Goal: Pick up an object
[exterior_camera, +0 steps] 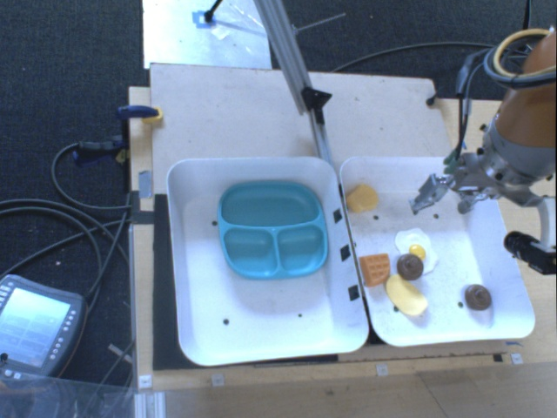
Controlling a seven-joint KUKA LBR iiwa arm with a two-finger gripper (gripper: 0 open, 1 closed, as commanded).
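My gripper hangs over the upper middle of the right bin, open, with nothing between its fingers. Below it lie a fried-egg toy, a brown round piece, an orange square cracker and a yellow oblong piece. A yellow-orange lump rests to the gripper's left, near the bin's left wall. Another brown round piece sits toward the bin's lower right. The gripper touches none of them.
The left bin holds a blue divided plate. A slanted metal pole crosses the bench above the wall between the bins. Cables and a handheld pendant lie on the floor at left.
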